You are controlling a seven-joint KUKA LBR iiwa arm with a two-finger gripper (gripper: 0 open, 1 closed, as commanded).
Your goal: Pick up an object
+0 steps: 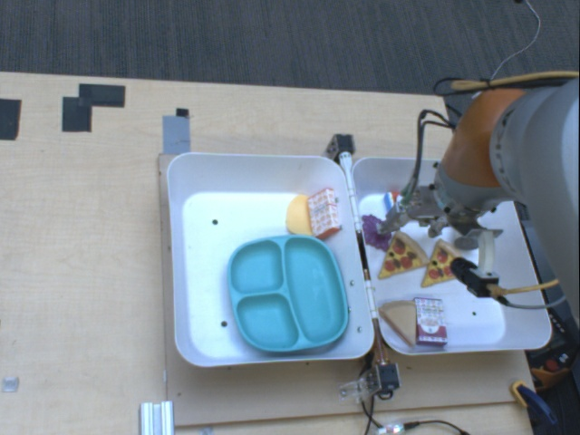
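Nearest the camera, a small connector with wires (381, 379) sits at the bench's front edge, at the seam between the bins; the right bin (535, 333) holds, at its front, a tan wedge (396, 317) touching a small carton with a dark red base (430, 321); the left bin (204, 352) holds a teal divided plate (288, 293) with three compartments, lying flat toward the front right of that bin.

Mid-depth in the right bin, two toy pizza slices lie side by side: the left pizza slice (401, 256) and the right pizza slice (440, 265), close but apart; a black cable fitting (475, 277) from the arm hangs just beside the right slice.

Further back, a purple object (373, 228) lies near the dividing wall; the gripper (433, 214) is just behind the pizza slices, under the arm's orange band (476, 139); its opening cannot be determined and nothing is seen held.

In the left bin's rear right, a yellow round item (298, 214) touches a small patterned carton (323, 213); beyond the bins, grey tape marks (91, 107) lie on the bench.
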